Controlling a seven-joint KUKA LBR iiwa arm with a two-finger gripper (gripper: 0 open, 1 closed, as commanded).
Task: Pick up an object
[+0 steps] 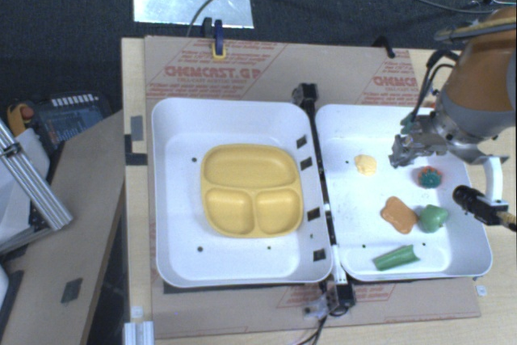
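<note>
The right bin point(347, 133) holds several small objects: a pale yellow lump point(366, 165), an orange piece point(398, 215), a green rounded piece point(434, 216), a long green piece point(396, 257) and a teal-and-red ball point(429, 178). My gripper point(404, 151) hangs over the right bin's upper right part, just right of the yellow lump and above-left of the ball. Nothing is visible between its fingers.
A yellow three-compartment tray point(249, 190) lies in the left bin point(174, 174). A black divider with clips point(315, 174) runs between the bins. A black part point(477, 204) of the arm overhangs the right bin's right rim. Cables cross the bench behind.
</note>
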